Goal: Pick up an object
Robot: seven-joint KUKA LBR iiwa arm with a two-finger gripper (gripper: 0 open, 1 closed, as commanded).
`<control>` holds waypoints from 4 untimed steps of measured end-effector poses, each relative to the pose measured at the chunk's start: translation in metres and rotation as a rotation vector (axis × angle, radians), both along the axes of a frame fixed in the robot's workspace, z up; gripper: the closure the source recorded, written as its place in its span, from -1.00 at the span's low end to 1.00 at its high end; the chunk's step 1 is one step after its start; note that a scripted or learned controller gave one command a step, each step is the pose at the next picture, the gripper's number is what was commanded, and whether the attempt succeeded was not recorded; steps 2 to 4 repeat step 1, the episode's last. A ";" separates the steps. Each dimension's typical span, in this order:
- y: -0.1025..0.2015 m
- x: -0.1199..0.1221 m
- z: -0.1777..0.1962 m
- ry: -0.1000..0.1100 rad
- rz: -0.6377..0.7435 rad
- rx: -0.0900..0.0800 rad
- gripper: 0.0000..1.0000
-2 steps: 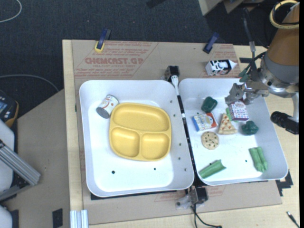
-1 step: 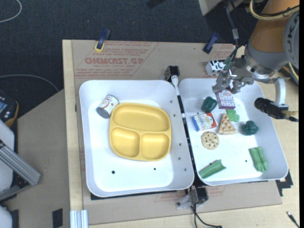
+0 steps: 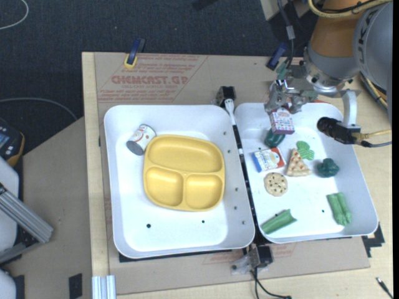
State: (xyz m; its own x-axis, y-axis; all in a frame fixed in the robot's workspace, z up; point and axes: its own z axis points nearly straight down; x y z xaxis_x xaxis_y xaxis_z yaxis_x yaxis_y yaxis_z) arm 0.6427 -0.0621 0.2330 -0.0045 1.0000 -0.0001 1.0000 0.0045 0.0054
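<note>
Purple-labelled box [image 3: 283, 122] beneath lowered tool [image 3: 282, 106]

Overhead slant (perhaps front-on) over both bins [image 3: 118, 185]

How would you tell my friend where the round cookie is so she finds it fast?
Look in the right white bin, the one crowded with toy food. Near its left side, just below the blue-and-white carton, lies the cookie. It is the only flat tan circle dotted with dark chips; the pizza slice beside it is a triangle.
</note>
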 end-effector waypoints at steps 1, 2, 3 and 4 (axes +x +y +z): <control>0.010 0.007 -0.013 0.005 -0.003 -0.001 1.00; 0.010 0.007 -0.013 0.005 -0.003 -0.001 1.00; 0.010 0.007 -0.013 0.005 -0.003 -0.001 1.00; 0.010 0.007 -0.013 0.005 -0.003 -0.001 1.00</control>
